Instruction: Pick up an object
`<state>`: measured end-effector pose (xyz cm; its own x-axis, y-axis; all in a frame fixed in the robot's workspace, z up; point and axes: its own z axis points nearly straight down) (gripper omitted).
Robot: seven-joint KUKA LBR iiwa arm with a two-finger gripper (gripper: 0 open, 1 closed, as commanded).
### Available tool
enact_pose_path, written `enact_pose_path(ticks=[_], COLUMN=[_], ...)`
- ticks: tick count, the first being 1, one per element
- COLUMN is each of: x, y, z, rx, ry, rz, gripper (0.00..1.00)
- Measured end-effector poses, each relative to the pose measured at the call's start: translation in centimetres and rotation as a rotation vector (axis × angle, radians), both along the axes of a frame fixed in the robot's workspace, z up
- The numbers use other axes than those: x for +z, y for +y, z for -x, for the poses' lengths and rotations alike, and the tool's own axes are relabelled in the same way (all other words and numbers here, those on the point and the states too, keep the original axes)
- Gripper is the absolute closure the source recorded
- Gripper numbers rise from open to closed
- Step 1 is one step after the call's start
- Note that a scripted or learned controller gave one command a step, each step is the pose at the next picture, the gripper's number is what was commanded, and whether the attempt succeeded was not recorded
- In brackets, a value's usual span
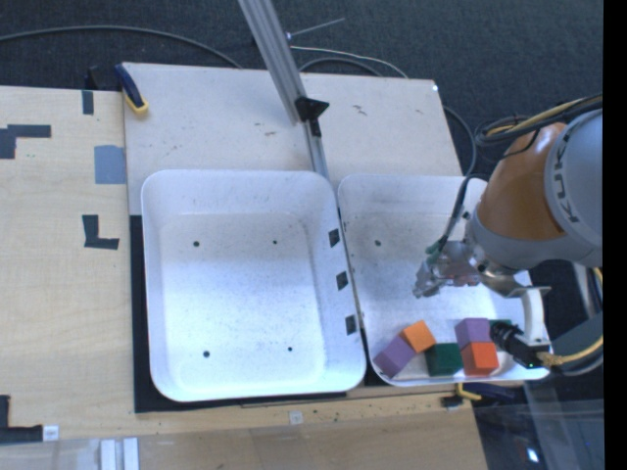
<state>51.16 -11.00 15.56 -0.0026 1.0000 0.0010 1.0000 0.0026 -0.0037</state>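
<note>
Several small blocks lie in the near corner of the right bin (pixel 392 213): a purple block (pixel 395 354), an orange block (pixel 418 336), a green block (pixel 444 359), a second purple block (pixel 473 330) and an orange-red block (pixel 480 357). My gripper (pixel 431 278) hangs over the right bin's middle, just above and behind the blocks. Nothing shows between its fingertips. The grey arm with its orange band (pixel 524 199) comes in from the right.
The left bin (pixel 157 262) stands beside the right one, sharing a dividing rim. A slanted metal rail (pixel 279 52) runs from the top down to the bins' back edge. Cables lie on the dark floor behind. A yellow-handled tool (pixel 132 91) rests at the board's back left.
</note>
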Motion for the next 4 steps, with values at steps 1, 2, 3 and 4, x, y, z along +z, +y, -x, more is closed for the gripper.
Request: enact_pose_path(ticks=[1, 2, 3, 4], x=[9.1, 10.1, 10.0, 1.8], y=[-1.8, -9.8, -9.2, -2.7], z=[-7.1, -2.7, -2.9, -2.1], rx=[0.000, -0.010, -0.002, 0.003], ry=[-0.014, -0.002, -0.002, 0.006], rz=[0.005, 0.005, 0.002, -0.003], gripper=[1.00, 1.00, 0.00, 0.00])
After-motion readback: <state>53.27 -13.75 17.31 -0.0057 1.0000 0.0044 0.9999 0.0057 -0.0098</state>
